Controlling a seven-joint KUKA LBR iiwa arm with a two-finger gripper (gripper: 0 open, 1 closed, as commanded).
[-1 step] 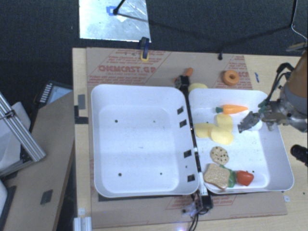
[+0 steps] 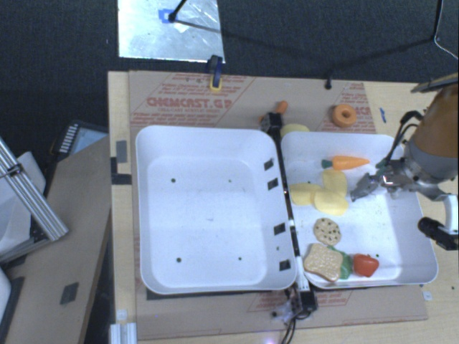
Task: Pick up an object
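My gripper [image 2: 361, 188] hangs low in the right bin [image 2: 409, 228], its dark fingers pointing left just beside the pale yellow pieces [image 2: 324, 196]. Nothing shows between the fingers. An orange carrot [image 2: 347, 163] lies behind it toward the bin's back wall. A speckled cookie [image 2: 327, 231] sits nearer the front. At the front edge a slice of bread [image 2: 323, 262] rests by a green piece [image 2: 347, 265] and a red tomato-like piece [image 2: 366, 264].
The left bin [image 2: 208, 206] is to the left, split off by a black divider [image 2: 283, 192]. Outside the bins, a doughnut [image 2: 344, 115] and a yellow item [image 2: 294, 130] lie on the cardboard behind. The arm's body [image 2: 437, 145] fills the right side.
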